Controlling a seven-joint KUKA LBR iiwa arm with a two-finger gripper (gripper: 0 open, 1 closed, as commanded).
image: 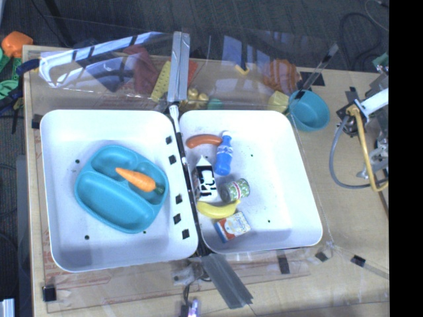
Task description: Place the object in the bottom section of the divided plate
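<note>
A blue divided plate lies in the left bin, with two smaller sections toward the back and one large section toward the front. An orange carrot lies slantwise on the plate, right of its middle, across the ridge that borders the large front section. In the right bin lie a brown sausage, a blue bottle, a black-and-white box, a green can, a yellow banana and a red-and-white packet.
A blue cup stands on the bench behind the right bin's back right corner. Clear plastic sheeting and toy items pile up along the back. Cables and a yellow hose hang at the right.
</note>
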